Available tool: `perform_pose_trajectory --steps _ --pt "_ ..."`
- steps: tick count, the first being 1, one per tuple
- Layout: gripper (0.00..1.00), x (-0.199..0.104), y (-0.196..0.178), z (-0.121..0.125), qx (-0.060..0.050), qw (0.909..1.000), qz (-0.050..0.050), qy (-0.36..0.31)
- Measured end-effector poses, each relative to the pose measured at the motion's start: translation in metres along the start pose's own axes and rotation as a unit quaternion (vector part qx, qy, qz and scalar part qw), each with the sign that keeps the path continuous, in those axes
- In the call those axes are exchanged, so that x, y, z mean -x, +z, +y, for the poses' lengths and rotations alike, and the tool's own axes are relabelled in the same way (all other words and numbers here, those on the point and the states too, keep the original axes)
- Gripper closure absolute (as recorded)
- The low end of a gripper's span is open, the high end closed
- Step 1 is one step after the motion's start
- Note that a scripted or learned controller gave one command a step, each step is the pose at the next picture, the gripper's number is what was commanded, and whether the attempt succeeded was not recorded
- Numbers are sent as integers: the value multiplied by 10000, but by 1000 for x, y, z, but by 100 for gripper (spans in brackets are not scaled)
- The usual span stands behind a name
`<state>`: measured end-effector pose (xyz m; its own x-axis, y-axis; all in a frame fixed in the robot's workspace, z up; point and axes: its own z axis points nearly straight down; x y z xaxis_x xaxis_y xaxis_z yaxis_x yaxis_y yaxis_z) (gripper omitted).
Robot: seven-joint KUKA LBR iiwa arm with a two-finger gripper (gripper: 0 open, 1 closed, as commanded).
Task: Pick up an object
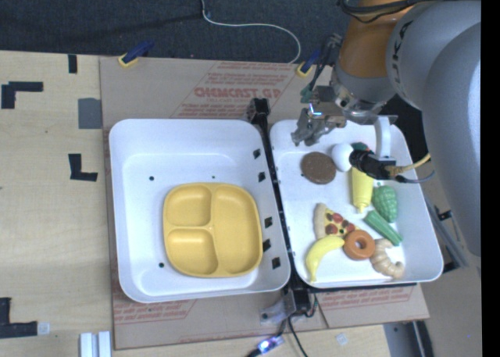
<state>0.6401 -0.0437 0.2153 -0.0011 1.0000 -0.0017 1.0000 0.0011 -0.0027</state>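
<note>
Cookie [318, 167], round, flat, dark brown (right bin [414, 269]), just below claw [310, 130], finger state unclear.

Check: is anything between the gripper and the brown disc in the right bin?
Nothing visible. The gripper hangs over the right bin's far end, and the brown disc lies just nearer the camera, with bare white floor between them. The white ball sits beside the disc.
</note>
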Motion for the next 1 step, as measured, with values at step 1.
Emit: perform_pose_trajectory --steps 1 --pt "100 -5 -6 -11 4 10000 3 3"
